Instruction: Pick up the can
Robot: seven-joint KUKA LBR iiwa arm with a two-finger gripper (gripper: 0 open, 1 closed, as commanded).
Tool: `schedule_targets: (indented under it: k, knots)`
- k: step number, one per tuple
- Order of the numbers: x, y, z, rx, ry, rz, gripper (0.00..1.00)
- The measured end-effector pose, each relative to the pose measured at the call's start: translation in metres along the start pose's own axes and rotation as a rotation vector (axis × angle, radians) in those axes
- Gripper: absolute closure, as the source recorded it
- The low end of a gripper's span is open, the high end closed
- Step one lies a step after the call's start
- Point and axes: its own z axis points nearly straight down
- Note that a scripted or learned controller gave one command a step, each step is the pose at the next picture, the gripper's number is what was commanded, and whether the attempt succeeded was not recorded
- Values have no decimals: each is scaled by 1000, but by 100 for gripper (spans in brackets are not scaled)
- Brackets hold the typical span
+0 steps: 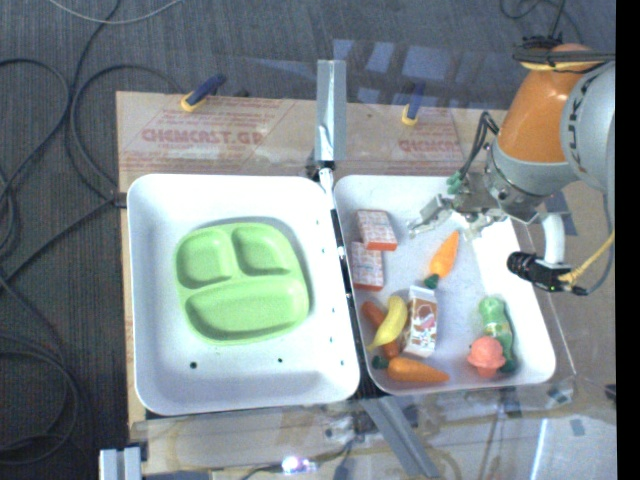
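The arm [560, 118] comes in from the right, its orange band above the wrist. Its claw [458, 214] hangs over the far part of the right bin [530, 313]. The two fingers [432, 214] look spread apart, with nothing pinched between them. Just below the claw lies a small carrot [446, 253], tilted, with its top end pointing up toward the fingers. I cannot tell whether they touch it.

I cannot pick out the can for certain from here. The likeliest candidates are two small red-and-white pieces [376, 229] near the left wall of the right bin, one behind the other. They are close together and lie to the left of the claw, apart from it.

Nearer the front of that bin a banana [391, 321] leans against a small carton [423, 321]. A red piece [372, 314] sits just to the left of the banana, and a second carrot [417, 371] lies flat along the front edge. In the front right corner a green piece [492, 315] sits just behind a pink round one [486, 354].

The left bin [160, 368] holds a green divided plate [243, 279] lying flat near its middle. Both bins rest side by side on the table [150, 133], with cables trailing across the floor [60, 88] around it.
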Motion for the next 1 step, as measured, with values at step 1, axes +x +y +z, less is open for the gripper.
schedule_targets:
  k: [1]
  knots:
    - [-35,9,30,0,-4,-224,0]
